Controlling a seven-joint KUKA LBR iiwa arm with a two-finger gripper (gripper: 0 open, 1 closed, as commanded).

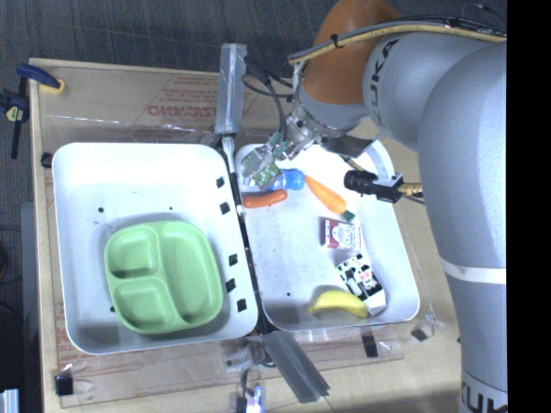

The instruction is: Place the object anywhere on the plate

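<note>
Fingers of the gripper (277, 151) are down at the far left corner of the right bin (389, 256), but the wrist hardware and cables crowd them so much that I cannot tell how far apart they stand or whether anything sits between them. Just beneath them lies a clear plastic bottle with a blue cap (269, 176), touching or nearly touching the gripper's tip.

From the fixed camera above the bench, the rest of the right bin holds several things. A small sausage (264, 200) lies just in front of the bottle, close to the bin's left wall. A carrot (326, 194) lies slantwise to the right of the bottle's cap. Nearer the camera sits a small red and white carton (338, 233), then a black and white patterned carton (362, 282), and a banana (339, 304) rests along the near wall, touching that carton.

The green plate (163, 274), with three compartments, sits in the near part of the left bin (77, 179), well apart from the gripper. The grey arm (448, 101) reaches in from the right.
</note>
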